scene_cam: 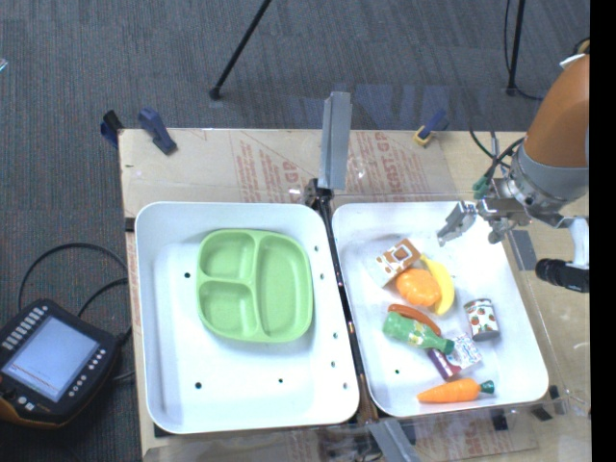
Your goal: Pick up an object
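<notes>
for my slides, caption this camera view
Gripper open above right bin of toy food; green tray in left bin.

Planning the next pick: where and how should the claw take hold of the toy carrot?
Grip the carrot across the middle of its orange body, coming straight down. It lies flat, lengthwise along the right bin's near wall, apart from the other toys, so the fingers probably fit on both long sides.

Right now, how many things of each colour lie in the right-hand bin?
Orange: 2, fruit, carrot
Yellow: 1, banana
Green: 1, bottle
Red: 1, pepper
Brown: 2, carton, can
Mixed colours: 1, packet
Total: 8
</notes>
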`<action>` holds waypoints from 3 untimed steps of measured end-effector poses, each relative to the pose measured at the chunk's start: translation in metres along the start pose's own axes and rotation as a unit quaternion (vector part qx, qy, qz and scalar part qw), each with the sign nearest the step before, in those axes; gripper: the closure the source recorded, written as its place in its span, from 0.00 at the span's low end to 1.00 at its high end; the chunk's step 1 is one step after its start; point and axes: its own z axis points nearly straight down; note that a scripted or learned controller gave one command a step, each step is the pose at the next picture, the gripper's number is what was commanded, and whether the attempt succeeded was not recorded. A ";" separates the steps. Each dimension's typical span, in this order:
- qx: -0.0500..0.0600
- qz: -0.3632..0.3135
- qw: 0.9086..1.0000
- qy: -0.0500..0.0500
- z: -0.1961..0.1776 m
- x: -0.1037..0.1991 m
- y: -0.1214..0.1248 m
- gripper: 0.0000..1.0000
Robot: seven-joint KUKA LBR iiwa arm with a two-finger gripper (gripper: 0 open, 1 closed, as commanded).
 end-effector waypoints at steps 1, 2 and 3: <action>-0.001 -0.012 1.000 0.000 0.112 -0.031 -0.010 0.00; 0.001 -0.012 1.000 0.002 0.104 -0.031 -0.011 1.00; 0.000 0.072 0.997 -0.001 -0.027 0.009 -0.042 1.00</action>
